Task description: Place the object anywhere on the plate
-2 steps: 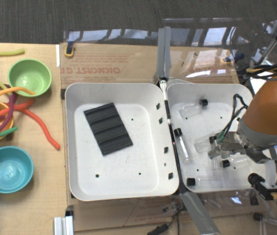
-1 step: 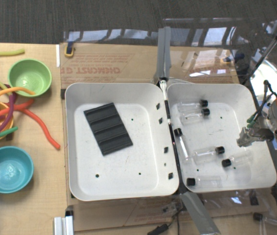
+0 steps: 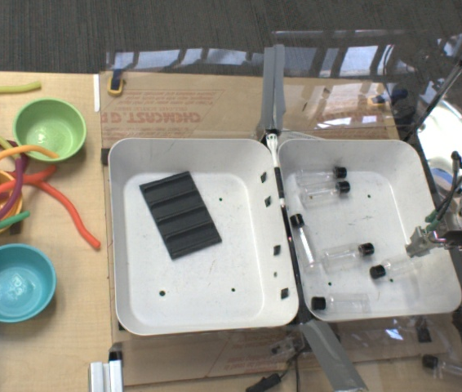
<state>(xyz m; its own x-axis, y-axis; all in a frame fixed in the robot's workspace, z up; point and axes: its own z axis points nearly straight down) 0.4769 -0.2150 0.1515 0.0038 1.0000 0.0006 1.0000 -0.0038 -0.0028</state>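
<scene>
Left bin (image 3: 125, 219): one dark ridged plate (image 3: 180, 214), lying flat, nothing on it. Right bin (image 3: 427, 219): several clear vials with black caps, loose; one vial (image 3: 325, 175) far left, another (image 3: 386, 269) near right, none on the plate. Gripper (image 3: 427, 239): at the right bin's right rim, near the latter vial; jaw state cannot be told. Task: not begun as judged; pickup, carry and placement remain
</scene>
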